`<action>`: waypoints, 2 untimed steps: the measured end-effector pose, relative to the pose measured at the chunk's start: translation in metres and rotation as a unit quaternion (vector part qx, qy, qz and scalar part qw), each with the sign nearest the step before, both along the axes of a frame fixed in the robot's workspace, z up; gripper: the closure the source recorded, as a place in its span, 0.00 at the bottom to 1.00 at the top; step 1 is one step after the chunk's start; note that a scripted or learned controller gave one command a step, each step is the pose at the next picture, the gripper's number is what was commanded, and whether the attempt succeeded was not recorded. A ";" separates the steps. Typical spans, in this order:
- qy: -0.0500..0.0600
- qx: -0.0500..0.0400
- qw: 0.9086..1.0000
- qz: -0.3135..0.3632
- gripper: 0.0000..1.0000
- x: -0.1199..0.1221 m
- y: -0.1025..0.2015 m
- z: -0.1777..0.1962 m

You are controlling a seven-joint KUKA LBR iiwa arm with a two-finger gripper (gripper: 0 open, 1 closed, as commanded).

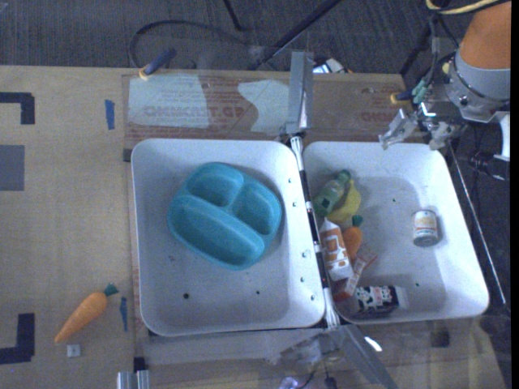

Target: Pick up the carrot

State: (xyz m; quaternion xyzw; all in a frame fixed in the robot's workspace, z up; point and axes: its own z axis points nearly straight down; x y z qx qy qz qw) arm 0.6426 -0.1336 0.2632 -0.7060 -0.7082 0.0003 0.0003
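Currently the task stands at its approach step; no grasp has been made.

Nearest the camera, one carrot (82, 315) lies on the bare surface (65, 217), outside the left bin (154, 298) and near its front left corner, orange body angled with green top pointing up-right.

Inside the right bin (454, 290), along its left wall, a black-and-white carton (375, 297) lies at the front. Behind it stand an orange-and-white bottle (334, 250) and a second, smaller carrot (353, 238), touching or nearly touching the bottle. A yellow-green toy fruit (339, 197) sits further back. A small can (425, 227) rests well apart, toward the right wall.

A blue divided plate (226, 224) occupies the left bin.

Farthest back, the claw (413, 128) hangs above the right bin's rear right corner, holding nothing; whether it is spread or closed cannot be told.

Judgement: the next move calls for travelling forward and left, lowering over the bin carrot, and clearing the crowding bottle.
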 end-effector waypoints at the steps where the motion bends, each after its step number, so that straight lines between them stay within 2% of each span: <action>1: -0.002 -0.001 0.998 -0.065 0.00 0.025 -0.012 0.014; 2: -0.002 -0.001 0.990 -0.144 0.00 0.025 0.024 0.038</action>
